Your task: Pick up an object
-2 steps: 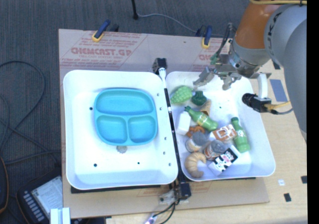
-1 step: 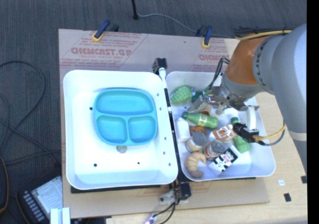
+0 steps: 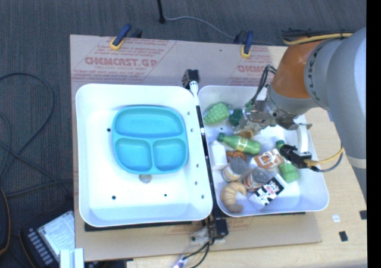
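Note:
The right bin (image 3: 309,201) holds a pile of small toys: a bumpy green piece (image 3: 216,112), a green bottle (image 3: 238,142), a tan croissant (image 3: 233,194), an orange and white packet (image 3: 268,159), a black and white item (image 3: 269,192) and a small green piece (image 3: 289,173). My gripper (image 3: 251,119) hangs low over the bin's back half, just right of the bumpy green piece and above the bottle. The wrist's dark hardware covers its tips.
The left bin (image 3: 95,195) holds a blue divided plate (image 3: 149,139), with a small grey bit (image 3: 144,178) at its front edge. Blue and yellow clamps (image 3: 121,36) (image 3: 246,44) hold the cardboard base. A cable (image 3: 324,162) loops from the wrist over the right bin.

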